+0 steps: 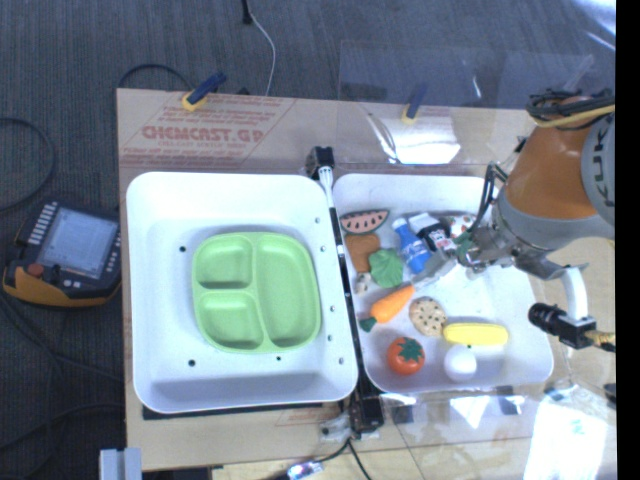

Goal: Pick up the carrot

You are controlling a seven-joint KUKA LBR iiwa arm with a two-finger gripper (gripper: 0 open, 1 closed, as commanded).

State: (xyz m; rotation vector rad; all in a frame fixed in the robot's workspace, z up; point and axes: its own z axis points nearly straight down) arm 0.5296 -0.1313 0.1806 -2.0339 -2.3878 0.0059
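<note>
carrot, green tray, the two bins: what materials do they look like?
Carrot: probably moulded toy plastic, judging by its uniform orange and smooth body; it could be rubber.
Green tray: looks like matte plastic, with soft moulded compartment edges.
Left bin and right bin: look like glossy white plastic, with rounded corners and light sheen.

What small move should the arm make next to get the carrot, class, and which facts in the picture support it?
Probably shift the gripper left and toward the bin's near side, until it hangs over the carrot. The gripper sits over the right bin near its upper right, by the blue bottle, while the carrot lies untouched lower left of it, between the green leafy toy and the cookie.
</note>
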